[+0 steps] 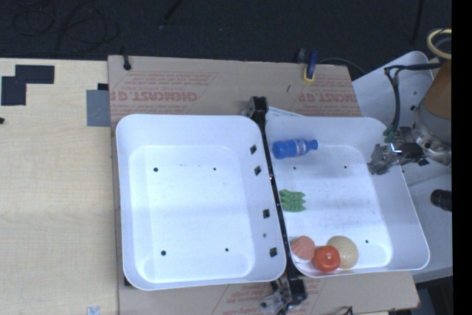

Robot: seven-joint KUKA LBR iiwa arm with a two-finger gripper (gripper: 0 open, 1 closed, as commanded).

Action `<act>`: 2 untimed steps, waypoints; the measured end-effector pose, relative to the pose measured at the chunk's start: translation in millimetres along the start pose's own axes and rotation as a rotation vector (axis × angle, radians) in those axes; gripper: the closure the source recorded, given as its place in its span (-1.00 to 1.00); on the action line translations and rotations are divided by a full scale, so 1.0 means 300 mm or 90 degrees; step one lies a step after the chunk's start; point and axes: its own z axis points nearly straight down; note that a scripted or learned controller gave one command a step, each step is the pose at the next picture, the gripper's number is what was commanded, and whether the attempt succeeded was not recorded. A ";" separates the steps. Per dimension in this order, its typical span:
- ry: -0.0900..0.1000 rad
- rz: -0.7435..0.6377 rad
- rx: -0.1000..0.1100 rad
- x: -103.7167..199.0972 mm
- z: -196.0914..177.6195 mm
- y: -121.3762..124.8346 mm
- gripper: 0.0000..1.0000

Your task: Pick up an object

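Red upside-down print "CHEMCEST" on cardboard sheet [158,93] under bins.

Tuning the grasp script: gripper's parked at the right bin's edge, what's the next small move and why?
Probably move the gripper left over the right bin toward the blue bottle. The gripper sits at the bin's right rim with nothing visibly between its fingers. The bottle lies alone near the far wall, while the green item is small and the round objects crowd the near corner.
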 end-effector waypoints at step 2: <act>-0.001 0.000 -0.005 0.015 0.302 0.229 1.00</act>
